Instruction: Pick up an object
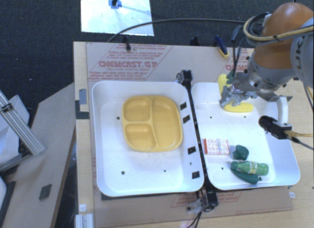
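Observation:
My gripper (229, 99) hangs over the far part of the right bin (279, 148), right above a yellow object (239, 107) that it partly hides. Nearer the front of that bin lie a red-and-white packet (216, 146), a small dark green lump (240, 151) and a green bottle with a yellow label (250, 167), which rests against a dark green piece (247, 176). The view does not show whether anything is between the gripper's parts.
The left bin (108, 173) holds a yellow divided plate (150, 123). A black divider (195, 134) runs between the two bins. The grey and orange arm (282, 31) comes in from the upper right.

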You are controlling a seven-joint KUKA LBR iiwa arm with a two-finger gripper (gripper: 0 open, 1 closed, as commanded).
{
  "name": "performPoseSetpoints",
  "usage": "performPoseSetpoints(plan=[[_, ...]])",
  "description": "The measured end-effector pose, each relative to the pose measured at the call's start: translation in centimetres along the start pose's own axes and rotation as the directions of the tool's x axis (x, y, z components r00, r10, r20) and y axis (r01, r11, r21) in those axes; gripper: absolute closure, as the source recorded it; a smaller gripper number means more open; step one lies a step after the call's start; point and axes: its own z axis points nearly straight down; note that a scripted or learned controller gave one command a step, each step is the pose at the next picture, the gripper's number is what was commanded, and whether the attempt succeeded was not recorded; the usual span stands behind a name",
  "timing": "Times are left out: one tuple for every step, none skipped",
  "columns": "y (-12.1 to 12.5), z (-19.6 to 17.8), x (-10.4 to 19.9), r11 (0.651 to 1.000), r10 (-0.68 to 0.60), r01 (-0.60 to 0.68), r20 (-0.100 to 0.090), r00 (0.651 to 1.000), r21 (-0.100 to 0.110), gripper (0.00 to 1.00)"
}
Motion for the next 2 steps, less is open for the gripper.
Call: performPoseSetpoints(plan=[[-0.7,0.3,5.6,1.000,-0.001,0.001,0.000,1.000,0.002,1.00],[-2.8,0.0,11.2,1.000,-0.001,0.001,0.000,1.000,0.002,1.00]])
